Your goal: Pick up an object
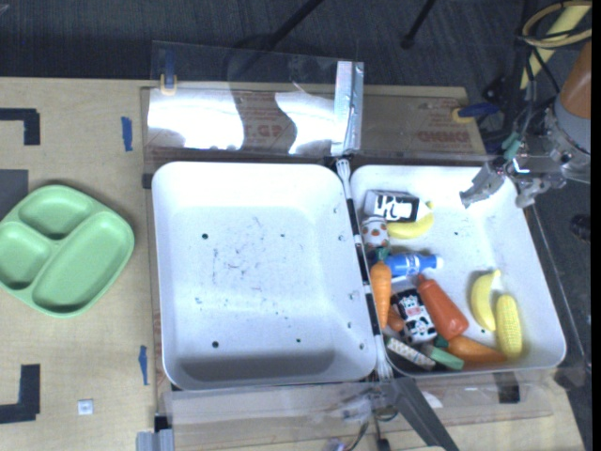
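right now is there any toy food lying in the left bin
No, the left bin shows bare white floor, while the bananas, carrots and corn cob all lie in the right bin.

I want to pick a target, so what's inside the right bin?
Inside the right bin: bananas, corn, carrot, blue bottle, red bottle. Whatever lies beneath that pile is covered.

End effector (500, 184) hangs over far right corner of right bin (540, 280), fingers spread, nothing btwn them. Bin holds banana (413, 224), carrot (380, 289), blue bottle (411, 265), corn cob (508, 322), other toys along left wall & near edge. Left bin (254, 271) alongside. Green divided plate (64, 248) on tabletop (75, 111), far left.
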Robot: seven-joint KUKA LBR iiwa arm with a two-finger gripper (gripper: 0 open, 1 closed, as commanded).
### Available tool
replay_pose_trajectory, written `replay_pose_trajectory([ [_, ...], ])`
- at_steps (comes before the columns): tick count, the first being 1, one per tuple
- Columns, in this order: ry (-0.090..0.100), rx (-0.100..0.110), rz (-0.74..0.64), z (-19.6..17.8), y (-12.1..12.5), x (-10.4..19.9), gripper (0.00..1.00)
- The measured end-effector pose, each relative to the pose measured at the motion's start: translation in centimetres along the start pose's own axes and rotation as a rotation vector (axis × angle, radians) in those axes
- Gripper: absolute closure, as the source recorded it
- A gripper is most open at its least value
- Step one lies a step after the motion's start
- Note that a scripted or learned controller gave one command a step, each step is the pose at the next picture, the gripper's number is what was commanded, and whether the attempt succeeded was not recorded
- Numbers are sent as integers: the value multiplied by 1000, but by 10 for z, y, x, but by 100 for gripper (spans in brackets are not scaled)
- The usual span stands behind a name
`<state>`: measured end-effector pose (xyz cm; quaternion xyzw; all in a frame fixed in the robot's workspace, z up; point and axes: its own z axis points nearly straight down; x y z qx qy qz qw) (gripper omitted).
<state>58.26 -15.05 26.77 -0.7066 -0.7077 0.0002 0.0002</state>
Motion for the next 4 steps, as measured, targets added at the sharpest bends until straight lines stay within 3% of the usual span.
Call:
replay_pose_trajectory([
  [1, 0, -1, -149, 89, -42, -49, 0],
  [2, 0, -1, -323, 169, -89, -51, 0],
  [3, 0, -4, -321, 159, -89, -52, 100],
  [4, -1, -2, -541, 44, -45, 43, 100],
])
